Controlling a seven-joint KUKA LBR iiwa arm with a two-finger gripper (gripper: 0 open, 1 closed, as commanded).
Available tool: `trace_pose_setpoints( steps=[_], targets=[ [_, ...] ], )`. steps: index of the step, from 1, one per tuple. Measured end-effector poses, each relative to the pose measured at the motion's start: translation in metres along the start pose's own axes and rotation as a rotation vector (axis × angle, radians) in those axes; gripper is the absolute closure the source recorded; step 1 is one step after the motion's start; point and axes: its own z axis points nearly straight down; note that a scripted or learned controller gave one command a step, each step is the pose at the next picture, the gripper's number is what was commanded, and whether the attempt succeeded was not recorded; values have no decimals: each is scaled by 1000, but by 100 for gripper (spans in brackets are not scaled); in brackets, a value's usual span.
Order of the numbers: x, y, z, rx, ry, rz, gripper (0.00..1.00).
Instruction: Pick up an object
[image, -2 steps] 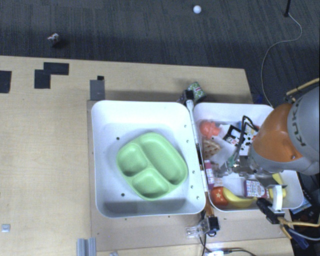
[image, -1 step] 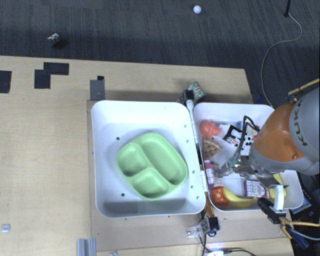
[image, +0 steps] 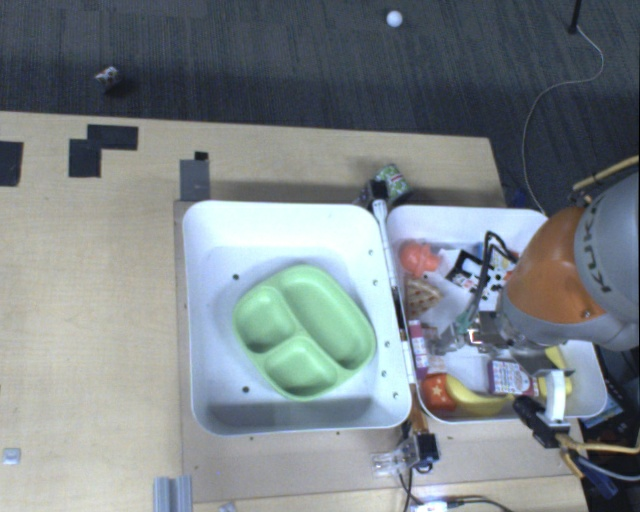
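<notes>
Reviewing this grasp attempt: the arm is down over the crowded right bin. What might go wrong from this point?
1. The right bin is packed: the banana, the red fruit and the small packet lie close together, so the gripper may nudge neighbours or grab two things.
2. The arm's body hides much of the bin from the camera, so a miss would be hard to confirm.

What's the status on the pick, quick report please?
Arm low over the right bin, gripper hidden under the wrist. Nothing seen held. Banana and red fruit in the near corner. Green tray alone in left bin.
</notes>
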Motion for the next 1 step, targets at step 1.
trace_pose_setpoints(
  steps=[1],
  targets=[
    [1,0,0,0,-1,1,0]
  ],
)
